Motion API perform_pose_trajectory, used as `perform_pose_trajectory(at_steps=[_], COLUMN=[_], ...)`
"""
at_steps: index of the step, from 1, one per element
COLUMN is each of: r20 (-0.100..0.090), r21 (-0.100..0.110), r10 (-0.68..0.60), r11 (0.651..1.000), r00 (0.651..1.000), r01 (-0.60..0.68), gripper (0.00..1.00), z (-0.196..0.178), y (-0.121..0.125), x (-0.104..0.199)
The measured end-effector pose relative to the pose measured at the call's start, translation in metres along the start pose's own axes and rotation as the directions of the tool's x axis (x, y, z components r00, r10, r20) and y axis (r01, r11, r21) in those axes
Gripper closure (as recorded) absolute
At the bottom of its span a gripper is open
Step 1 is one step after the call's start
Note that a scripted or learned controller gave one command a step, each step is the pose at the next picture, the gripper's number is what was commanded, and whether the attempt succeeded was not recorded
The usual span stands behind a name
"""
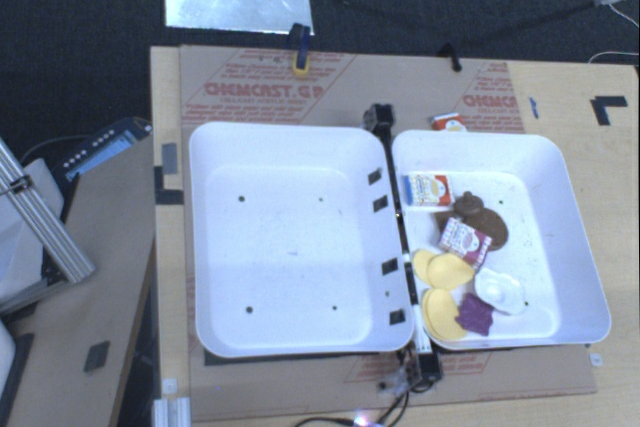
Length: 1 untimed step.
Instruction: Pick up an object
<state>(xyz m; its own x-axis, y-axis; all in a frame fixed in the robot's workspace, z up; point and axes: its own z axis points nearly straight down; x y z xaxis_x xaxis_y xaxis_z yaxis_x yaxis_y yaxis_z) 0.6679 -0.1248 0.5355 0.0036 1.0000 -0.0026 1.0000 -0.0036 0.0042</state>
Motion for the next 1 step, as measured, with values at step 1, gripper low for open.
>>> perform_pose_trajectory(at_steps=[1], r20=[0.0], r21=[0.004], r10=[0.002], r11=[1.0], r00=[1.0], r01=[-0.002], gripper=[1.0], z=[0.0339], y=[-0.0003], x=[-0.087])
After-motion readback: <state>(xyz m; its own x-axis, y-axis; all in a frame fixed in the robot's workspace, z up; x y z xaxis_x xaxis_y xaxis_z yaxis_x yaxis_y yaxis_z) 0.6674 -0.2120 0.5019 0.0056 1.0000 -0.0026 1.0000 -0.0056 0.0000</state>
